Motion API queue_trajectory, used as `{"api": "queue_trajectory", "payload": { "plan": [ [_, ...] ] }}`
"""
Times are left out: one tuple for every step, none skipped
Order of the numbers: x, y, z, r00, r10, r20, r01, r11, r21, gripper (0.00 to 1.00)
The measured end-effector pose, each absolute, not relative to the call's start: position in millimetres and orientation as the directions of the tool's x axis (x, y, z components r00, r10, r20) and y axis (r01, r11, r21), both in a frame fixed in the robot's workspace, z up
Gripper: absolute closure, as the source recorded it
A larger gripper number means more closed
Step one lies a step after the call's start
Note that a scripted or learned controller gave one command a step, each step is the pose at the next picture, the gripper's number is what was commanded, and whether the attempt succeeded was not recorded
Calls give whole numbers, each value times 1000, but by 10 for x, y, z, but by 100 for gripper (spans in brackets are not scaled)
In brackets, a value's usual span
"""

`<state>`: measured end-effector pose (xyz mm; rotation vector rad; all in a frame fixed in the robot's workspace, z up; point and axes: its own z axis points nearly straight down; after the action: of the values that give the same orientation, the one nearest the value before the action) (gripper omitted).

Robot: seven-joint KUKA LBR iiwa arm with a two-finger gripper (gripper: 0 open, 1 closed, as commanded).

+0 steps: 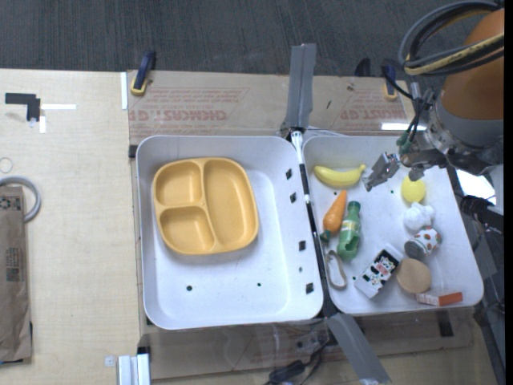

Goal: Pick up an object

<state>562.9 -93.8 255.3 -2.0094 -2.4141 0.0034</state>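
Gripper [383, 169] hanging over right bin [473, 275], finger state impossible to tell. Banana [338, 174] nearest, just left of it, long axis left-right; yellow ball [414, 190] just right, slightly lower.

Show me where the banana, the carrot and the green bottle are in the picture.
banana [338, 174], camera view, middle of its curved body.
carrot [335, 211], camera view, middle of the orange root.
green bottle [349, 233], camera view, on its body.

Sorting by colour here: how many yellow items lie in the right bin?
2: the banana near the bin's top-left, and a yellow ball to its right. Others may hide beneath the arm.
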Motion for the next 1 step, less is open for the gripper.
{"api": "queue_trajectory", "payload": {
  "plan": [
    [5767,-861,1906,-217,976,-1,976,217,-2,0]
  ]
}}
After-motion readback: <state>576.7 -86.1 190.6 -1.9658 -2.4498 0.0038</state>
